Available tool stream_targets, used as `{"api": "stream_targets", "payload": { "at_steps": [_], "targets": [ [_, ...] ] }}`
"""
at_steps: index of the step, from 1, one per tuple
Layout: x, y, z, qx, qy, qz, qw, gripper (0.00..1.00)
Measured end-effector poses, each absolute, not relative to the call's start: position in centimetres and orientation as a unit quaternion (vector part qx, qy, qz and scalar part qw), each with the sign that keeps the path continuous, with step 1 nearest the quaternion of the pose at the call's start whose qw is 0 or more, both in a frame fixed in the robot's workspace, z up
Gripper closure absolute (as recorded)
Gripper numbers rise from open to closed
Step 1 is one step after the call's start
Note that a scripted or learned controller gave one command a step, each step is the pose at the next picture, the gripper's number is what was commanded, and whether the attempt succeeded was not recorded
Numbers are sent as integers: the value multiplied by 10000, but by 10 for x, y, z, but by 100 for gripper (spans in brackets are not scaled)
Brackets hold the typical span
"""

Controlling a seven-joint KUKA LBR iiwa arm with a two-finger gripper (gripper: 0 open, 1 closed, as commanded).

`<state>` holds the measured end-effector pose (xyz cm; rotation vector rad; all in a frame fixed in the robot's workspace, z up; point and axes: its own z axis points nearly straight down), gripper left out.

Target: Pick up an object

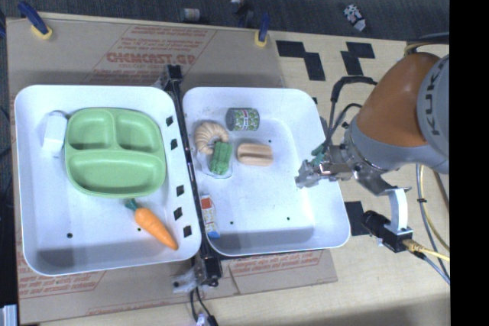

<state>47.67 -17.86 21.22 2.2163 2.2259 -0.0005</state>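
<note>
Arm: the gripper point(313, 172) is seen low at the right wall of the right bin point(306, 229), with the orange band and grey wrist behind it.
Jaws: their state cannot be told from this slanted view; nothing is seen between them.
Candidates: the right bin's things are clustered in its upper left, well apart from the gripper.
Hot dog toy: the hot dog toy point(254, 154) is judged the nearest pick; it lies flat, just beside the green pickle-like toy point(221, 158). It is expected to be light and fairly stiff, smooth plastic, so some slip is possible. Hold is best taken across its short width, at the middle.
Can: the small green-labelled can point(242, 118) lies on its side near the back wall. It is judged rigid and prone to rolling; it should be taken across the round body, not end to end.
Croissant toy: the croissant toy point(208, 134) is touching the pickle-like toy, so a clean grasp is judged harder there.
Packet: a small packet point(206, 214) lies flat against the left wall; it is thin and awkward to pinch.
Left bin: a green divided plate point(114, 150), a toy carrot point(156, 227) and a white cup point(53, 132) are held there.
Risk: crowded neighbours may be nudged.
</note>
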Motion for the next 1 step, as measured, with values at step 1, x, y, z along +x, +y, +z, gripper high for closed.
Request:
{"api": "stream_targets", "payload": {
  "at_steps": [1],
  "targets": [
    [477, -211, 225, 7055, 7087, -1, 4, 100]
  ]
}}
